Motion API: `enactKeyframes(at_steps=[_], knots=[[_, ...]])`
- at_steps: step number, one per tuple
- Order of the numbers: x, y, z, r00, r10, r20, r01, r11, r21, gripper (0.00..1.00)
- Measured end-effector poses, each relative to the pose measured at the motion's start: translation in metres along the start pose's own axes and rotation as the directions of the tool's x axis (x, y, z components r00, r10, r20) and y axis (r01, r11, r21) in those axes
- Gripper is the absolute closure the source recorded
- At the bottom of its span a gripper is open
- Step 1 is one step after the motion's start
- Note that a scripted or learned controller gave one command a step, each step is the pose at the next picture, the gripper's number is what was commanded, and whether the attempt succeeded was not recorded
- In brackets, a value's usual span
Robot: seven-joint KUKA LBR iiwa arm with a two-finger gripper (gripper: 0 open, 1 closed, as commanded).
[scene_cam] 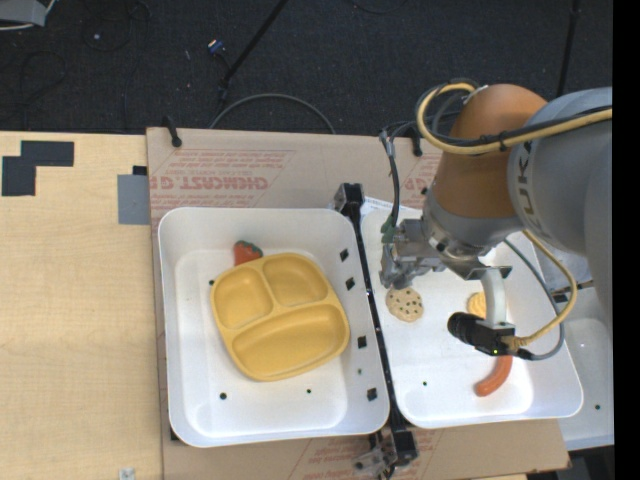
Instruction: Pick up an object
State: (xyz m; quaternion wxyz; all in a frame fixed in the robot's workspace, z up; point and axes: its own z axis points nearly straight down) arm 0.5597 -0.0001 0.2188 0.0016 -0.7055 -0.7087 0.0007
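- My pincer (398,268) hangs low over the right bin (440,408), just above the cookie (405,305), which I take as my landmark.
- Whether my pincer is released or clenched I cannot tell; its tip is a dark tangle from this height.
- The cookie lies flat on the bin floor, close to the bin's left wall, and I judge nothing is lifted yet.
- To the right of the cookie sits a small yellow piece (478,305), partly hidden behind my cabling.
- Further right and below the cookie lies an orange sausage-shaped toy (494,376), well apart from it.
- Left of the cookie, across the divider, the yellow compartment plate (278,313) rests in the left bin (200,408), with a carrot-like toy (246,252) touching its upper edge.
- As I judge it, the approach is made; closing, gripping and lifting are all left.
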Motion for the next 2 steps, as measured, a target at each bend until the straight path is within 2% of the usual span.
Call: enactKeyframes(at_steps=[1,2], knots=[[0.047,0.016,-0.011,1.000,0.000,0.000,0.000,1.000,-0.002,1.00],[0.100,0.023,-0.003,1.000,-0.001,0.001,0.001,1.000,0.000,1.00]])
